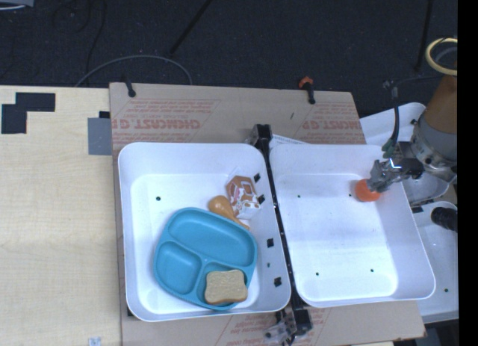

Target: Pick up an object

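From above, the arm (441, 124) reaches in from the right and its jaws (385, 174) sit low over the right bin (351, 262), close to its far right wall. Just beside them, touching or nearly so, lies a small orange object (366, 191) on the bin floor; whether the jaws are spread or pressed together I cannot tell, nor whether they have any grip on it. The left bin (138, 187) holds a blue divided plate (198, 251) with a slice of toast (225, 287) in one compartment, plus a brown-and-white patterned piece (243, 191) and a tan pear-like piece (222, 206) by its rim. My worry is the wall: the orange thing sits so near it that the jaws could nudge it aside, or close off-centre and let it squirt out.
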Robot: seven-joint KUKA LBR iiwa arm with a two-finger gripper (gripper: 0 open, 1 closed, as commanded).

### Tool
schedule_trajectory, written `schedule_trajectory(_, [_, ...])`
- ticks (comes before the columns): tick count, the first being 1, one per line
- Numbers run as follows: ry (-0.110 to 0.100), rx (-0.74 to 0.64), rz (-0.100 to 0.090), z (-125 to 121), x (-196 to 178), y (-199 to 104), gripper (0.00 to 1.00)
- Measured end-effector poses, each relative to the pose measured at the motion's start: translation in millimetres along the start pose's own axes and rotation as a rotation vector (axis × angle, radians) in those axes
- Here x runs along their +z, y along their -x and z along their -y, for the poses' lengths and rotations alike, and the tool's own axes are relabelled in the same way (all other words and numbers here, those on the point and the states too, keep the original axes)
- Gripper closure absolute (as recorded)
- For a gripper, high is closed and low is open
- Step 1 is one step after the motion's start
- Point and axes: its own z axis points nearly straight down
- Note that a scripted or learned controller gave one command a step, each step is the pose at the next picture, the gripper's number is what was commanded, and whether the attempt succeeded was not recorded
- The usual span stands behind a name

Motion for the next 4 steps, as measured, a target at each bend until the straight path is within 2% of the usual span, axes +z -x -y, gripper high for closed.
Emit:
schedule_trajectory(1, [-0.005, -0.003, -0.003, -10, 10, -53, 1.00])
schedule_trajectory(2, [-0.004, -0.004, -0.004, -15, 3, -116, 1.00])
schedule_trajectory(4, [-0.005, -0.003, -0.002, -21, -12, -217, 1.00])
